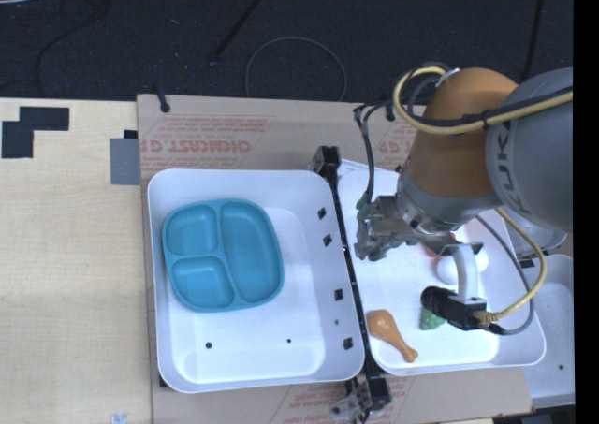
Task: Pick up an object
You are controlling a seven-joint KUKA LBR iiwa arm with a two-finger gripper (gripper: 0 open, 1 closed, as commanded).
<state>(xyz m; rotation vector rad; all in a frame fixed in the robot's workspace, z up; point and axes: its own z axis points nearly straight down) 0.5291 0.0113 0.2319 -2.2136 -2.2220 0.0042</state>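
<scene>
Two white bins sit side by side on my bench: the left bin and the right bin.

Item 1: gripper, hanging low over the right bin near its left wall, beneath the grey arm with its orange band. I cannot tell how far the fingers are parted; they read as a dark cluster from above, and I see nothing between them.

Item 2: tan drumstick-shaped toy, lying on the right bin's floor, nearer the camera than the fingers and apart from them.

Item 3: small green object, just beyond the drumstick on the side away from the fingers, partly covered by a black cable fitting.

Item 4: white rounded object, with a red patch beside it, on the arm's side of the fingers, partly hidden by the arm.

Item 5: blue three-compartment plate, flat in the left bin, well apart from the fingers across the dividing walls.
</scene>
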